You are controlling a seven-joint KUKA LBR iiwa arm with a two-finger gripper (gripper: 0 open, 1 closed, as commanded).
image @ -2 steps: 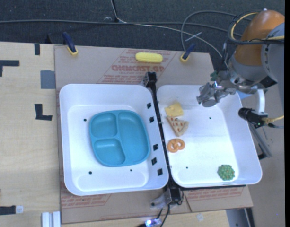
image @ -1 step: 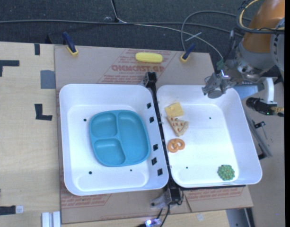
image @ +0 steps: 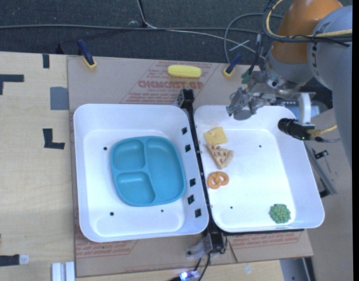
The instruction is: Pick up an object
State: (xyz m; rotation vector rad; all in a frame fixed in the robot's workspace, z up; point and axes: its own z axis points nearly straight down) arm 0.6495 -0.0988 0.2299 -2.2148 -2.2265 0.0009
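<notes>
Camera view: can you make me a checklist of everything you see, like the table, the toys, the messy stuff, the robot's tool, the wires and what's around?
Surface: cardboard sheet on a wooden bench, bearing a left bin and a right bin.
Job's things: in the right bin, cheese wedge, waffle piece, pretzel, broccoli.
Clutter: blue divided plate in the left bin; yellow banana-like toy on the cardboard behind the bins.
Grippers: tool above the right bin's far edge, holding nothing.
Cables: black cable across the dark floor; loops by the wrist.
Surroundings: clamps on the cardboard edge.
</notes>
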